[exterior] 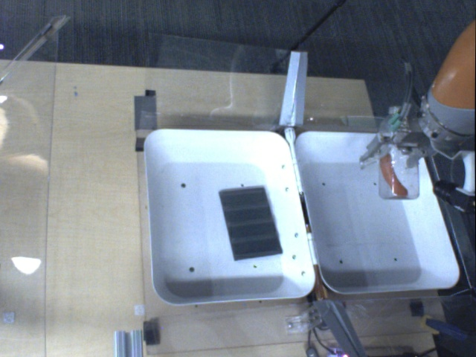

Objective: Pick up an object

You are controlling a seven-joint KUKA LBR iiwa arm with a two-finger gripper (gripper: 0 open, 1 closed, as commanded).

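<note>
The end effector (393,149) hangs over the right bin (357,266), pinching a clear bag with something orange inside (396,178). A dark ridged pad (251,222) lies in the left bin (171,199).

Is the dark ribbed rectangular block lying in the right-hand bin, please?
No, the dark ribbed block lies flat in the left bin, while the right bin has the arm's gripper over its far corner.

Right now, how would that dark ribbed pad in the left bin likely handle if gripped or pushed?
The dark ribbed pad lies flat on the left bin, so it probably slides rather than rolls. Thin and low, it likely gives fingers little edge. Its ribs suggest some flex, though stiffness is unclear.
</note>
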